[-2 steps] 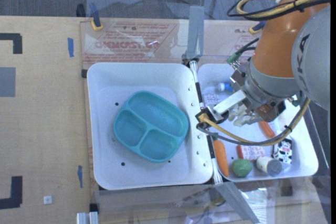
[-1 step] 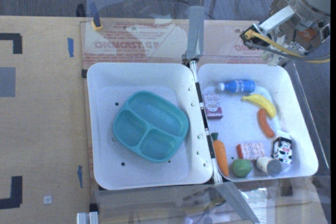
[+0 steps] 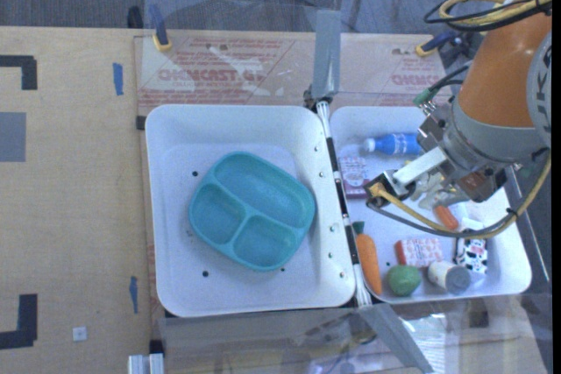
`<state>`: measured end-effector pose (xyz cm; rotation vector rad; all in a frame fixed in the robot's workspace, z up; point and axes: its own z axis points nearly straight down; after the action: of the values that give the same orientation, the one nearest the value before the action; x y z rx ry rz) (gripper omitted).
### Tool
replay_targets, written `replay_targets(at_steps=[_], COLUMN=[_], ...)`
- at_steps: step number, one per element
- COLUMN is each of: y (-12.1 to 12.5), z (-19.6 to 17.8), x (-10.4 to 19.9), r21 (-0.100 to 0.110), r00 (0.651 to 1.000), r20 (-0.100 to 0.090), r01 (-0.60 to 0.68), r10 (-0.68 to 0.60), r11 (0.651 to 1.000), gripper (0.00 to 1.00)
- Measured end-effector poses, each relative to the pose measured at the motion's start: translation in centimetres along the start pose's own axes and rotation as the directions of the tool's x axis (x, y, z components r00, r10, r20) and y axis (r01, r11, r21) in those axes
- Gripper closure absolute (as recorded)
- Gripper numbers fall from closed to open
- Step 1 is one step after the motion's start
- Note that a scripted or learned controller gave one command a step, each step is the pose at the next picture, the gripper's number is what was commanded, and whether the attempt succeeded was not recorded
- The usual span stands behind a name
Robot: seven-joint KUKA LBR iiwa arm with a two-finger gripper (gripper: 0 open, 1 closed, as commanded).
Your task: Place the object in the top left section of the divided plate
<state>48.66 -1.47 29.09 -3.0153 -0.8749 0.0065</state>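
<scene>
Camera view from above: teal three-section plastic plate [image 3: 252,210] sitting bare in left white bin [image 3: 166,144], no object delivered yet, picking and placing both left to do. Grey-and-orange arm's gripper [image 3: 438,188] low over right white bin [image 3: 517,267] among blue-capped bottle [image 3: 392,144], orange carrot [image 3: 368,263], green ball [image 3: 404,280]. Cannot tell gripper state or chosen object, wrist and cables blocking.
</scene>
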Motion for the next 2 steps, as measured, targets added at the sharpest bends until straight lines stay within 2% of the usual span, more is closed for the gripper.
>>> replay_targets(at_steps=[1,2], y=[-2.5,-5.4], z=[4.1,10.7], x=[0.7,5.8], r21=[0.001,0.001], r00=[0.966,0.988], r20=[0.001,0.0], r01=[-0.26,0.153], r10=[0.26,-0.153], r11=[0.966,0.988], gripper=[1.0,1.0])
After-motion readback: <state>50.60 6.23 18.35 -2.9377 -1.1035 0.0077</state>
